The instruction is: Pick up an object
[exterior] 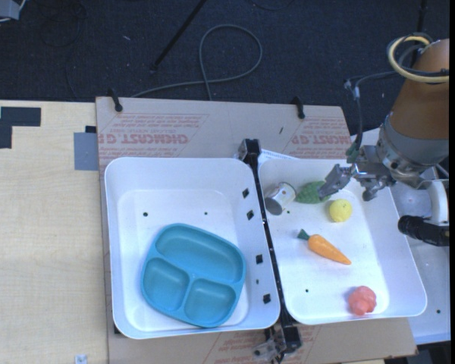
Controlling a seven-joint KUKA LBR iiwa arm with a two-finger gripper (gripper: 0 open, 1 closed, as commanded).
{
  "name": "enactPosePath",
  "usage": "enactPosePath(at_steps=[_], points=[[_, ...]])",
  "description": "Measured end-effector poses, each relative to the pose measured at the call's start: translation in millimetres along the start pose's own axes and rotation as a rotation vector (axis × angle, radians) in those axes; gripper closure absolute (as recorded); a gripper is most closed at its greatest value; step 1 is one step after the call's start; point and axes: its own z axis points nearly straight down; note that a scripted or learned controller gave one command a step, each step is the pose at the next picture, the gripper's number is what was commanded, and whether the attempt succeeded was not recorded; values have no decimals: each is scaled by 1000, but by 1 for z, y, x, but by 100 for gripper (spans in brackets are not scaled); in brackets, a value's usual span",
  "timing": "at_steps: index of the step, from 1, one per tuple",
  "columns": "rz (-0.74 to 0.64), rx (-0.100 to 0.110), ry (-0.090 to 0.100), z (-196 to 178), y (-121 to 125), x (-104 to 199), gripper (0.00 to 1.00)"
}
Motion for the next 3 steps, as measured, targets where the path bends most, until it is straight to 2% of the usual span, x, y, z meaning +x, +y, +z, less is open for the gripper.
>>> enactPosePath(at_steps=[1,2,3], points=[[2,4,1,47,-4,8,0],[2,4,1,97,5,12,0],[2,4,1,161,4,16,0]])
